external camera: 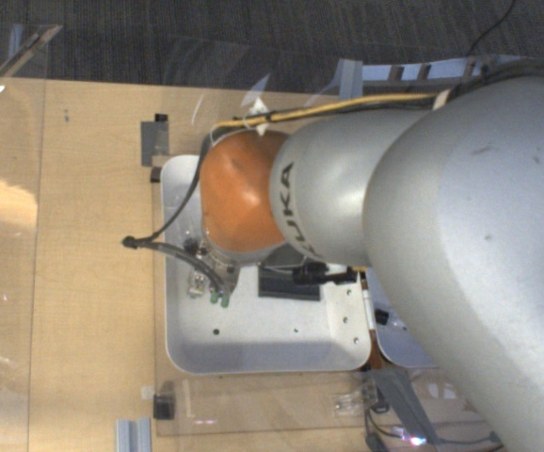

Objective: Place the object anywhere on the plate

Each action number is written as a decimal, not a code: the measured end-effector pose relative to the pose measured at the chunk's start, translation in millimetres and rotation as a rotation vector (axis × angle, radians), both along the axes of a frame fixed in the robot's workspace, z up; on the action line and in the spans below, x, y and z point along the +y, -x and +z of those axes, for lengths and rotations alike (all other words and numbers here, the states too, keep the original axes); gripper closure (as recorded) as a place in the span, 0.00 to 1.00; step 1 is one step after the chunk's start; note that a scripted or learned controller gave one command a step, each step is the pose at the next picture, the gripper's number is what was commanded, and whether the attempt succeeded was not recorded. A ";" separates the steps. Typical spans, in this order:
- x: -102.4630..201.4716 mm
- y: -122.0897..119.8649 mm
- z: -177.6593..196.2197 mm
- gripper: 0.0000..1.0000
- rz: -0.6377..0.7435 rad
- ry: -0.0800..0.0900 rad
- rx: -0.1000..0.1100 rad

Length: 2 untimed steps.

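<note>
My arm (pixel 366 196) reaches in from the right and covers most of both bins. Its orange band (pixel 239 196) hangs over the left bin (pixel 253 351). Below the band, my gripper (pixel 214 290) points down over the left part of that bin, close to the white floor, with green-tipped ends and cables around it. A flat black rectangular thing (pixel 289 284) lies just right of the gripper, partly under the arm. I cannot make out anything held in the gripper.
A corner of the right bin (pixel 404 347) peeks out under the arm. The wooden bench (pixel 65 252) stretches to the left. Black clamps (pixel 156 137) (pixel 163 406) sit by the left bin's corners. A clear panel edge runs along the front.
</note>
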<state>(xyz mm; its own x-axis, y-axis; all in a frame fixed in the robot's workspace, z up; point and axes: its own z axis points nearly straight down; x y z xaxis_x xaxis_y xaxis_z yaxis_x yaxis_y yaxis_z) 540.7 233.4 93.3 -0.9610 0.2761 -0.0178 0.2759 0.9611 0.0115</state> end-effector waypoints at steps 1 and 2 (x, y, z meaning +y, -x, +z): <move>2.7 -81.2 38.2 1.00 0.362 0.005 0.008; 3.0 -92.5 153.6 1.00 0.933 0.013 0.001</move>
<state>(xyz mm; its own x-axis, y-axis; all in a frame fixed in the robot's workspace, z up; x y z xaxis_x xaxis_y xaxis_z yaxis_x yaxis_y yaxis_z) 633.2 236.4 246.8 -0.7937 -0.6081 -0.0144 -0.6081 0.7938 -0.0008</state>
